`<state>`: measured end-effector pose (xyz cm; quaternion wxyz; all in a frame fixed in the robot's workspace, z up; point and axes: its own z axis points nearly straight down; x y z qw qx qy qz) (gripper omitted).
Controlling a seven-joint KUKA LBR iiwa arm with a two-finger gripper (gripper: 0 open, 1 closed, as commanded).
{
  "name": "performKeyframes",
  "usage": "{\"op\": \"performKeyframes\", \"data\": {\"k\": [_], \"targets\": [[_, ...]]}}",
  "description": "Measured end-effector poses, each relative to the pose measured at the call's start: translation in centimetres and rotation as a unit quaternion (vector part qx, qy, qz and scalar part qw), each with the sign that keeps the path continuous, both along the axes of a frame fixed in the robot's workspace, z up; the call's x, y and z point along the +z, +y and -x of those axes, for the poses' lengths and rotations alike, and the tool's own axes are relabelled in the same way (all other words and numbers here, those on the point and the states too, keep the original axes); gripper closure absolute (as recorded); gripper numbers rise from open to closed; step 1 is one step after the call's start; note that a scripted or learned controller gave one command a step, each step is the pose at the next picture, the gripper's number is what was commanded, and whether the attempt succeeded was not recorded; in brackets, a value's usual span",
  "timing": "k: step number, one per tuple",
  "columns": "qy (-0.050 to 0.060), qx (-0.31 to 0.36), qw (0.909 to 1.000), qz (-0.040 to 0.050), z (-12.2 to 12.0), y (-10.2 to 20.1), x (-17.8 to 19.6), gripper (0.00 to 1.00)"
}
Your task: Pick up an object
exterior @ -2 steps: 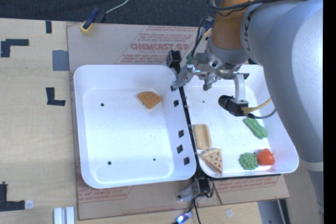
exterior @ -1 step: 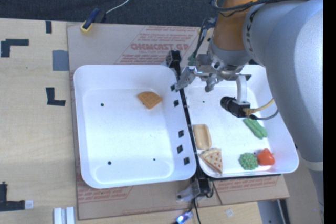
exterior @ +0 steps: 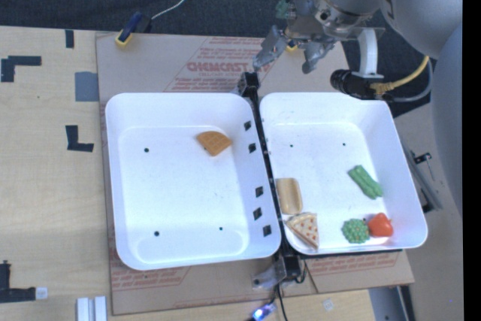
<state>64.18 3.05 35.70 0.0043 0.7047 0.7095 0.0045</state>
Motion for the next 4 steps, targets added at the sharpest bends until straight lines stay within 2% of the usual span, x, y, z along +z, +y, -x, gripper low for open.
{"op": "performKeyframes", "data": {"k": [1,2,3,4], "targets": [[0.009,0.0,1.0,0.0,0.7,7.1,-1.0,0.0],[0.009,0.002,1.0,-0.0004,4.1,16.4,0.6,0.0],[0.007,0.001,1.0,-0.0004,7.4,20.7,5.7,0.0],[0.005,-0.002,1.0,0.0,13.7,17.5,12.9,0.0]]}}
